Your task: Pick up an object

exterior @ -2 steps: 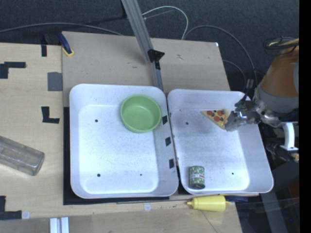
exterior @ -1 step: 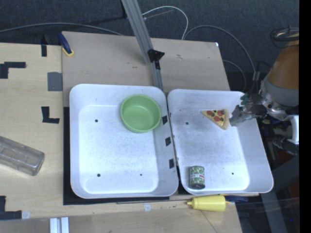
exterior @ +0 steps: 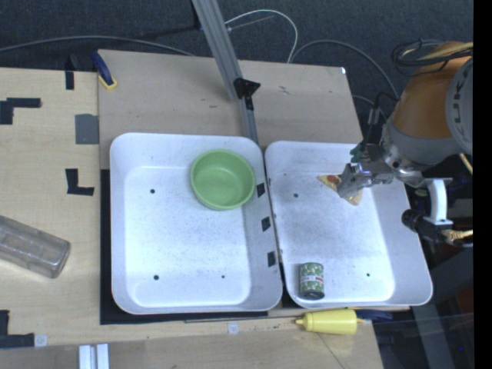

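Yellow bottle [exterior: 332, 322] lies at the bottom edge, green can [exterior: 311, 280] just above in the right bin [exterior: 384, 283]. Upper right, my gripper [exterior: 354, 184] is clamped on a pizza-slice toy [exterior: 336, 183]. Green bowl [exterior: 223, 179] sits in the left bin [exterior: 154, 267].

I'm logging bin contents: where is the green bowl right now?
The green bowl sits in the left bin, at its upper right, close to the divide with the right bin.
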You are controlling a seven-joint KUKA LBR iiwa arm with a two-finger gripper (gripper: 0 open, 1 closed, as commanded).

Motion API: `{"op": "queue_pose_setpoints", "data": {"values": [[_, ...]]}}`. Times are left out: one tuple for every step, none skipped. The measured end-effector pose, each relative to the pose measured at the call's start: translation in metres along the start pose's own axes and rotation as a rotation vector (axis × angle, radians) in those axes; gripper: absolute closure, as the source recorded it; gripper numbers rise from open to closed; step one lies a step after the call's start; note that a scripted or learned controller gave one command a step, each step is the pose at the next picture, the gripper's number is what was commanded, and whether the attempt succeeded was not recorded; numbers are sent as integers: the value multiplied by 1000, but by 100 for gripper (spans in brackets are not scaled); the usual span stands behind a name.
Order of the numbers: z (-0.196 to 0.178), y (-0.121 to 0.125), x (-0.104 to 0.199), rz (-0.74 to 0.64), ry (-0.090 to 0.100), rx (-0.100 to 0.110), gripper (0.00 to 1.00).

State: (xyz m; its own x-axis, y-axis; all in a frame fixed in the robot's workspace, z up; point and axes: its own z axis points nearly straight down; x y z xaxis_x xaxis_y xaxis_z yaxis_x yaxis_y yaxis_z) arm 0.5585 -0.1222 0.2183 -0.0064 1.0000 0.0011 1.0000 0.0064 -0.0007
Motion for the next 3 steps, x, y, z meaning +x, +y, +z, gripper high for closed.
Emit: {"op": "queue_pose_setpoints", "data": {"values": [[-5,-9,52,0,1,2,100],[0,-15,111,-1,0,3,100],[-1,-21,163,-1,1,2,100]]}}
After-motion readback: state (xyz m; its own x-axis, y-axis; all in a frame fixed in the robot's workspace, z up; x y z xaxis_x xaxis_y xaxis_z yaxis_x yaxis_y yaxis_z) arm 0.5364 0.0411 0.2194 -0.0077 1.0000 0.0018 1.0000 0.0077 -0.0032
